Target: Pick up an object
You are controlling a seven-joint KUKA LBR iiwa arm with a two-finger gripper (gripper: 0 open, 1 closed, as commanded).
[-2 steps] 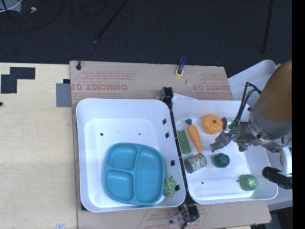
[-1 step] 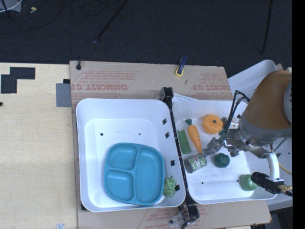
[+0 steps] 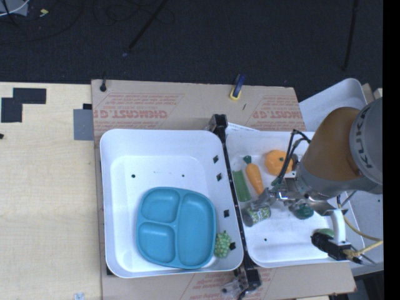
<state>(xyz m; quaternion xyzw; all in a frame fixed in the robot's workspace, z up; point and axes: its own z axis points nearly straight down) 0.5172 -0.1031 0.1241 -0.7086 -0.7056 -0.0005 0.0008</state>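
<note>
In the right bin (image 3: 281,255) lie an orange fruit (image 3: 275,161), a carrot (image 3: 254,177), a green stick-shaped piece (image 3: 240,185) and a small clear jar-like object (image 3: 257,214). A dark teal item (image 3: 304,211) sits under the arm's wrist. My gripper (image 3: 270,199) hangs low over the middle of this bin, just right of the carrot and above the jar. The bulky arm covers the bin's right side.
The left bin (image 3: 119,167) holds a blue divided plate (image 3: 175,227), with a green broccoli-like piece (image 3: 222,244) at its right edge by the divider. A dark green object (image 3: 324,237) lies near the right bin's front right corner. Cardboard lies under both bins.
</note>
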